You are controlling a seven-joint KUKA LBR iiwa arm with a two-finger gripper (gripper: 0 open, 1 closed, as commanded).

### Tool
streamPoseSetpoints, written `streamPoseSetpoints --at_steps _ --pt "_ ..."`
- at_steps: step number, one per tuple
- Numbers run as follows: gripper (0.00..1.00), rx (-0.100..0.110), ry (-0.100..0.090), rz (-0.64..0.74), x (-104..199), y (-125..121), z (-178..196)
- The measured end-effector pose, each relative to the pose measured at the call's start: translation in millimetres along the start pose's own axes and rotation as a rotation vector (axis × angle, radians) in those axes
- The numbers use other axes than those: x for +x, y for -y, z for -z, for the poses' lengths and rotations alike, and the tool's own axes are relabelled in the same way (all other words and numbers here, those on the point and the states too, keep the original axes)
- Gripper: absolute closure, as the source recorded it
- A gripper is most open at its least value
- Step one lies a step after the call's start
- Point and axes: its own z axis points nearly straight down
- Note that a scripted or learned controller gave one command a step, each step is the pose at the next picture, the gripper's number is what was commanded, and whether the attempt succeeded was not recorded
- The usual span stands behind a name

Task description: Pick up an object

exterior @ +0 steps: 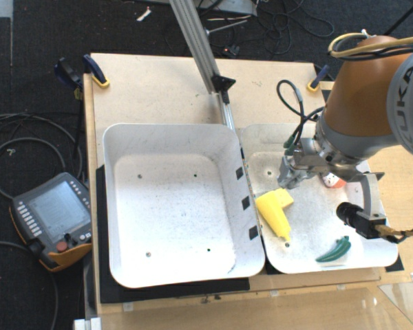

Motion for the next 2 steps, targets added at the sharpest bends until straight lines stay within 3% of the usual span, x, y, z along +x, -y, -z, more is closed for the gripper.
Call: streamPoseSetpoints --at_steps 2 --pt "1.00 0.000 0.000 -0.001 100.3 3.1 -21.2"
